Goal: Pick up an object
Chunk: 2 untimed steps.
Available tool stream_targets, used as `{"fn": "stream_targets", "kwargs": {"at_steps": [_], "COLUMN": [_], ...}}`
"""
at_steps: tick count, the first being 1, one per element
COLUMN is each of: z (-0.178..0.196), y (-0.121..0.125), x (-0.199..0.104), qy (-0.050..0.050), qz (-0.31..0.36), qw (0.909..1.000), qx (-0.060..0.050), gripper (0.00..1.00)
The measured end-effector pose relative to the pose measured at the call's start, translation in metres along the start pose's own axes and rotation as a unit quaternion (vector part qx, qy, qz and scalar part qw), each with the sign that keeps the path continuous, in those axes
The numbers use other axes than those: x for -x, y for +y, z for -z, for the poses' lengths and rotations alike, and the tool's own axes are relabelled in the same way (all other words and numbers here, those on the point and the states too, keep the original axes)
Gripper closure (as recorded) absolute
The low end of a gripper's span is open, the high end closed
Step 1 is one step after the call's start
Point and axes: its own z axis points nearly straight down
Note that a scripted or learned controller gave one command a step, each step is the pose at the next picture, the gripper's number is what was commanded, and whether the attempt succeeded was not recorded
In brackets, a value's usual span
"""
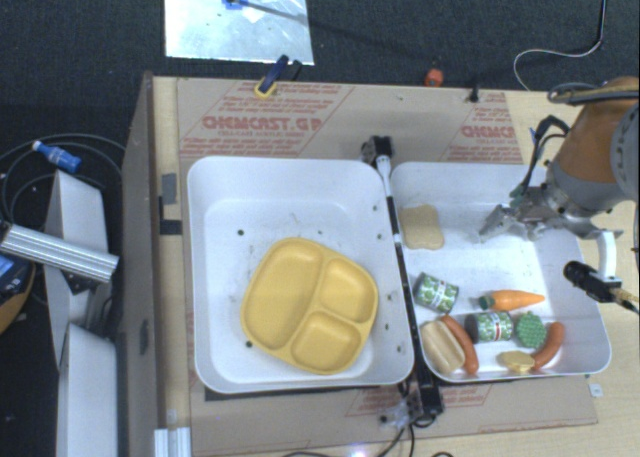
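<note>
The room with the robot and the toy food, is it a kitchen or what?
Probably a robot lab, not a kitchen. The grey and orange robot arm reaches over two shallow white plastic bins, the food is plastic toys like the small orange carrot, and loose black cables lie on the dark carpet.

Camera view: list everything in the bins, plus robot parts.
tray: 1, yellow, left bin
bread: 1, tan, right bin, upper left
cans: 2, green, right bin, middle
carrot: 1, orange, right of the cans
hot dog: 1, in a bun, lower left of right bin
broccoli: 1, green, lower right
sausage: 1, orange-red, lower right
arm: 1, grey and orange, right
pincer: 1, grey, over right bin
</note>
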Motion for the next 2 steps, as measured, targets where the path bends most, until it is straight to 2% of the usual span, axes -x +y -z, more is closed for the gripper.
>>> {"fn": "stream_targets", "kwargs": {"at_steps": [1,2], "z": [0.012,0.019], "y": [0.001,-0.01], "x": [0.0,-0.066], "qy": [-0.001,0.0], "qz": [0.001,0.001], "qw": [1.0,1.0], "qx": [0.002,0.0], "gripper": [1.0,1.0]}}
